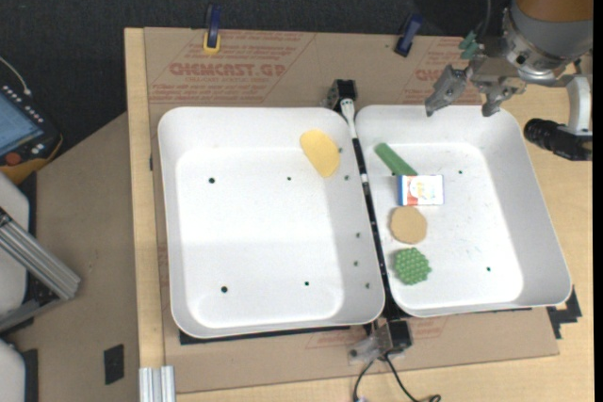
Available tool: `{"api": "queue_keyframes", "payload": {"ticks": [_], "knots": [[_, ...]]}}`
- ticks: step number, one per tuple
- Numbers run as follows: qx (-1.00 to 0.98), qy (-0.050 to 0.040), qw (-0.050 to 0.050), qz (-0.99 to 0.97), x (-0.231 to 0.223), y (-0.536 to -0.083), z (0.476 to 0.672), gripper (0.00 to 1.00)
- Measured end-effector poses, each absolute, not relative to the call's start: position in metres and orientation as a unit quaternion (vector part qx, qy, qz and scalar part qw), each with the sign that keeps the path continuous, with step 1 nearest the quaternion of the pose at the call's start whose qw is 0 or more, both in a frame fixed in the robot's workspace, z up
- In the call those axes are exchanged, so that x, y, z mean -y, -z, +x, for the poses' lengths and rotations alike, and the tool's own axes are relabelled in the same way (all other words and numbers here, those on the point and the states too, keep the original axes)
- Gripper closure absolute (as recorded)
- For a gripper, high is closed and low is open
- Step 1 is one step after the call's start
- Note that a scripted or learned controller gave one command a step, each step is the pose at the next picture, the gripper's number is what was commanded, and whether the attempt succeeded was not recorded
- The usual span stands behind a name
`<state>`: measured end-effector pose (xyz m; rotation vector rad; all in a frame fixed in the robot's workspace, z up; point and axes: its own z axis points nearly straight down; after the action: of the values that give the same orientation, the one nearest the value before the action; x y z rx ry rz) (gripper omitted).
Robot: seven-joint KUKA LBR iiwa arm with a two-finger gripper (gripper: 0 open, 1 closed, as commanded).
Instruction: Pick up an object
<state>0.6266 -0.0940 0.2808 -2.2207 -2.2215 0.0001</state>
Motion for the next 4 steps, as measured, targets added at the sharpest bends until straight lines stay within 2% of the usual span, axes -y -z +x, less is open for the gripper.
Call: {"api": "queue_keyframes", "payload": {"ticks": [1, 2, 3, 4], "knots": [[0.709, -0.0025, 0.005, -0.705, 0.039, -0.178, 0.626, 0.00], [0.707, 0.0010, -0.001, -0.707, 0.042, -0.196, 0.628, 1.00], [0.708, 0.0007, 0.001, -0.706, 0.007, -0.232, 0.592, 1.00], [0.710, 0.0023, 0.000, -0.704, -0.060, -0.258, 0.583, 1.00]]}}
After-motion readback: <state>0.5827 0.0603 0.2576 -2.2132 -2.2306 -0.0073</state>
